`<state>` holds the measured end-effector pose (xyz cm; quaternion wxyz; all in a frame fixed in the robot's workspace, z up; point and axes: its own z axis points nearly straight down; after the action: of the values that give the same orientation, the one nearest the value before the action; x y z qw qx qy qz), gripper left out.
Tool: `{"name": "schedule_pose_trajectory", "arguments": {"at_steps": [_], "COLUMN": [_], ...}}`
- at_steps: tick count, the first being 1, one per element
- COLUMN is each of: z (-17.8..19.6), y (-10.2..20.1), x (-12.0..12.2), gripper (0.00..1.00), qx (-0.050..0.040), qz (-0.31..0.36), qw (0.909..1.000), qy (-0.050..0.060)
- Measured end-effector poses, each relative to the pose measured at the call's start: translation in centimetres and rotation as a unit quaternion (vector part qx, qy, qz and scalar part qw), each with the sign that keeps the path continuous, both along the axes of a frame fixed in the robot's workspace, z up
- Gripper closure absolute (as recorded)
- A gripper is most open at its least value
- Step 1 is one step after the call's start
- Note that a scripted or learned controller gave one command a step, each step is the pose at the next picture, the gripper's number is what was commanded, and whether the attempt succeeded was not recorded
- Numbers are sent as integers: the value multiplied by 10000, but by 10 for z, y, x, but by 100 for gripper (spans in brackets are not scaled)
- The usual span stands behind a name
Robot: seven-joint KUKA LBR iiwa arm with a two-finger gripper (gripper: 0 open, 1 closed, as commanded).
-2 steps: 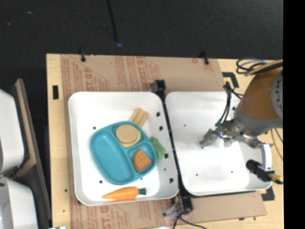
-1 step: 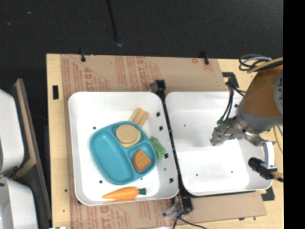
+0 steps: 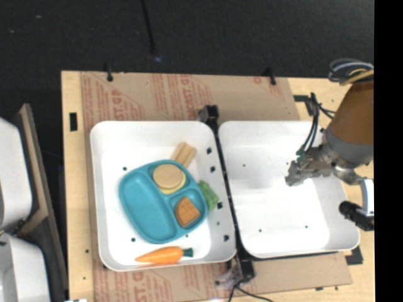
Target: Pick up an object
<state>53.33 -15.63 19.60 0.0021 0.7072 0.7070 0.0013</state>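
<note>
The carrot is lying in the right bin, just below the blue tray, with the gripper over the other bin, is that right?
Not quite. The camera view shows the carrot lying in the left bin, not the right one. It does lie just below the blue tray, and the gripper is over the other bin, the right bin.

Red printing runs in lines along the brown cardboard sheet [image 3: 157, 93] under the two bins, but its letters are too small and blurred to read.
</note>
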Motion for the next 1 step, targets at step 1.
{"name": "schedule_pose_trajectory", "arguments": {"at_steps": [1], "z": [28], "y": [-1], "x": [1], "gripper": [100], "qx": [1], "qz": [1], "qw": [10000], "qy": [7]}}
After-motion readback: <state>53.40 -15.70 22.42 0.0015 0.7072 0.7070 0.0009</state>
